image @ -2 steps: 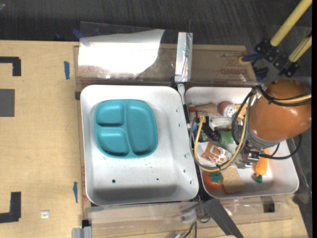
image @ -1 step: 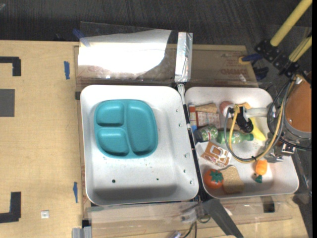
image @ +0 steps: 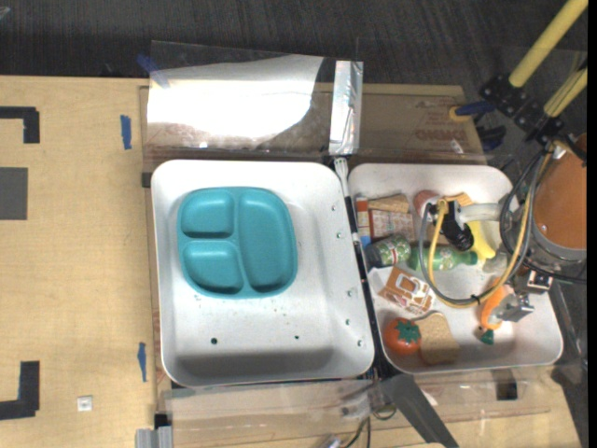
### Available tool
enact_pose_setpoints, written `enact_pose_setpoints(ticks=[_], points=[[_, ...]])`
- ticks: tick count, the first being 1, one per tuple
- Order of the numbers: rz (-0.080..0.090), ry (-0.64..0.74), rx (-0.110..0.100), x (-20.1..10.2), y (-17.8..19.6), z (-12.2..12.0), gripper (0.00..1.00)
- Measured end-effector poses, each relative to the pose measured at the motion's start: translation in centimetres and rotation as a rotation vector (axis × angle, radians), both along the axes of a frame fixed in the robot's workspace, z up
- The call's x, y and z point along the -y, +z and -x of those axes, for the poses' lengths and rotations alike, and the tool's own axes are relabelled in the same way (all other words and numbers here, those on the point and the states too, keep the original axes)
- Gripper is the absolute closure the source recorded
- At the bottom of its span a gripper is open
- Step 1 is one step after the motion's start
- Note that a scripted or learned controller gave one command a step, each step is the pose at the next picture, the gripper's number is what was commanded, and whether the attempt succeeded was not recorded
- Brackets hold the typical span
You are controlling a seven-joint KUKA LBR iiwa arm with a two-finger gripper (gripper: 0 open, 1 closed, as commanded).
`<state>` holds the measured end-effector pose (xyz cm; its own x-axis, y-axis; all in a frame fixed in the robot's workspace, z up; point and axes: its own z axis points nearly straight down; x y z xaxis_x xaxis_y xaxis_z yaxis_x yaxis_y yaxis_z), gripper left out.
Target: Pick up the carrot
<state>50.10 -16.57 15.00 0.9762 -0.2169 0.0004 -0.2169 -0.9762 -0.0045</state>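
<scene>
Camera view. Tan wooden table carries two shallow white bins side by side.

Left white bin: a teal plastic plate with three compartments lies in its far-left part. Bare white floor around it.

Right white bin: crowded.
- Far left corner: a brown-and-red printed box, and just in front of it a small green can lying on its side.
- Middle: an orange-and-white waffle-patterned packet.
- Near edge: a red-orange toy tomato with a green stalk, with a tan round biscuit touching it on the right.
- Far right of centre: a yellow curved piece, partly covered by robot parts.

The small orange toy carrot with a green top is in the near-right part of the right bin, right of the biscuit and apart from it. It lies steeply along the view, with its green end toward the near rim.

The grey arm with its orange band comes in over the right bin's right side. The claw sits just beside the carrot, on its right. Cannot tell whether it touches the carrot, nor whether the claw is released or clenched.
</scene>
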Motion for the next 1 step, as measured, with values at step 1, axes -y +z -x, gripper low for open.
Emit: enact_pose_setpoints(ticks=[1], points=[[0.001, -0.039, 0.002, 1.01, -4.65, 0.73, 0.00]])
